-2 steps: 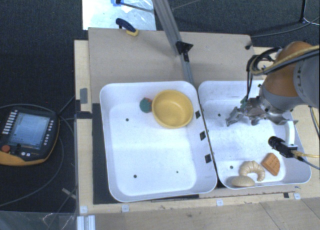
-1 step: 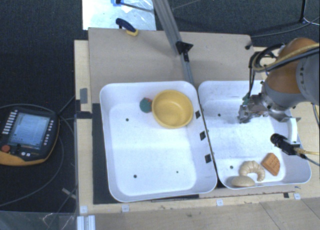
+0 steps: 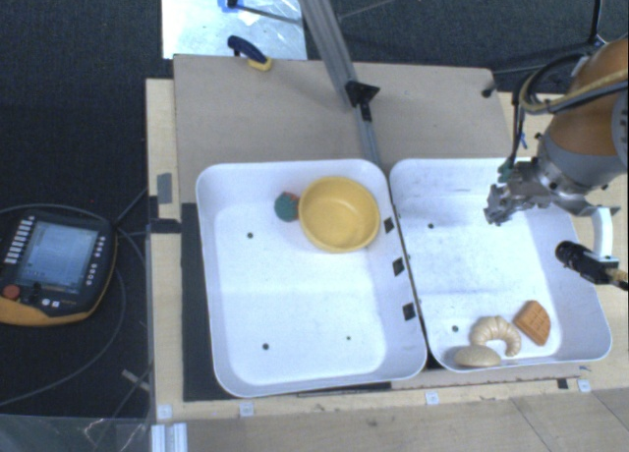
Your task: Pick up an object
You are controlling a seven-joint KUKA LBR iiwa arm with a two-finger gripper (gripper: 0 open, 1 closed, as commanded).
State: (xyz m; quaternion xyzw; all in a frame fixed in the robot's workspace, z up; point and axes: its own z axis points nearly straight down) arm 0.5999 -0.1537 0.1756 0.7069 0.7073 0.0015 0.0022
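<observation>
My gripper [image 3: 496, 208] hangs over the upper right part of the right bin [image 3: 462, 244], with nothing seen between its fingers. At that bin's near edge lie a curved beige croissant-like piece [image 3: 497, 333], a pale oval piece [image 3: 476, 356] beside it, and an orange waffle-like square [image 3: 534, 321]. In the left bin [image 3: 295, 342] a yellow bowl [image 3: 339, 213] sits at the upper right, with a small green and red object [image 3: 286, 206] touching its left side.
A teach pendant [image 3: 54, 265] lies off the bench at far left. A metal pole [image 3: 334, 42] slants across the board behind the bins, with a black clamp [image 3: 361, 94] on it. A blue and yellow clip [image 3: 249, 51] lies at the board's back edge.
</observation>
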